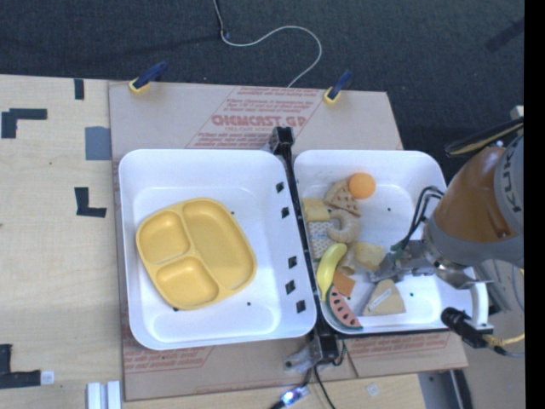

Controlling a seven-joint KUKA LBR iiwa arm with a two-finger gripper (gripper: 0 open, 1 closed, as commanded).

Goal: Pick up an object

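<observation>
Dark carpeted floor (409, 41) lies behind a pale wooden bench (51, 245) on which a brown cardboard sheet (247, 118), pinned at its far edge by 2 blue-and-yellow clamps (148, 77), carries 2 shallow white bins set side by side and touching along a black hinge strip. Left white bin (196, 326) holds a yellow plastic plate with 3 compartments (196, 252), lying flat toward that bin's left half. Right white bin (417, 170) holds a cluster of toy foods: a small orange ball (362, 185) near the far wall, just beside a tan waffle-like piece (341, 198); a yellow banana (329, 266) near the hinge side; a red-and-green watermelon slice (340, 309) at the near edge; a pale yellow block (370, 254); and a cream wedge-shaped piece (386, 300). Grey KUKA arm with an orange band (473, 207) enters from the right, its dark 2-finger gripper (393, 262) lowered among the foods between the pale block and the cream wedge; whether it is parted, closed or gripping anything cannot be told
</observation>
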